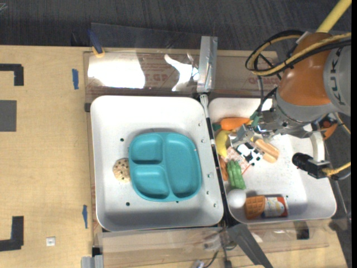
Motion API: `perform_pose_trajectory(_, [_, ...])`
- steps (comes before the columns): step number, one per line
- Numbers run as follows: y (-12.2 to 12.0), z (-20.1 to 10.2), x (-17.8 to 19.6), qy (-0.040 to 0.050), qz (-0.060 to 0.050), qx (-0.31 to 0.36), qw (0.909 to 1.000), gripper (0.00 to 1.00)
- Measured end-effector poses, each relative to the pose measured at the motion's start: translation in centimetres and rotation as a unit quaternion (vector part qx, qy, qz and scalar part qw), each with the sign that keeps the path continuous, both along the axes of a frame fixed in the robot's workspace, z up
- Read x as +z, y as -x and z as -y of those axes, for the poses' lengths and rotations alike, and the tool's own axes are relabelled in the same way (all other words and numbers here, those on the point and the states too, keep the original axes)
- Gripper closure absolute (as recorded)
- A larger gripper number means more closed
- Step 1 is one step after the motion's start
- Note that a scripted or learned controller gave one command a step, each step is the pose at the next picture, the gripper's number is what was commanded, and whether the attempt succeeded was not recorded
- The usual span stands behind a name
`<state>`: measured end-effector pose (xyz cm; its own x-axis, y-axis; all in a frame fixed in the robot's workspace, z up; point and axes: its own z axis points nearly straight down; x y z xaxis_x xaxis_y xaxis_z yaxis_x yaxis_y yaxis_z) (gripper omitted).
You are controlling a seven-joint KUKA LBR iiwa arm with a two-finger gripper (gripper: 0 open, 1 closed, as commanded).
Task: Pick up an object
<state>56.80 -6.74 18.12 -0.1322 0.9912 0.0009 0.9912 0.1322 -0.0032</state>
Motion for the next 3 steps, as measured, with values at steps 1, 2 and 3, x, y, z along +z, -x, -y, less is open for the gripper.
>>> perform_pose_trajectory(1, [-5.4, 2.8, -4.9, 0.0004, 0.0, -0.019, 0.9998, 0.0])
perform_pose_trajectory(2, [-7.6, 5.9, -9.5, 0.0004, 0.004, 0.008, 1.0, 0.0])
perform_pose_trajectory(3, [-7.5, 6.0, -8.7, 0.0008, 0.002, 0.006, 1.0, 1.0])
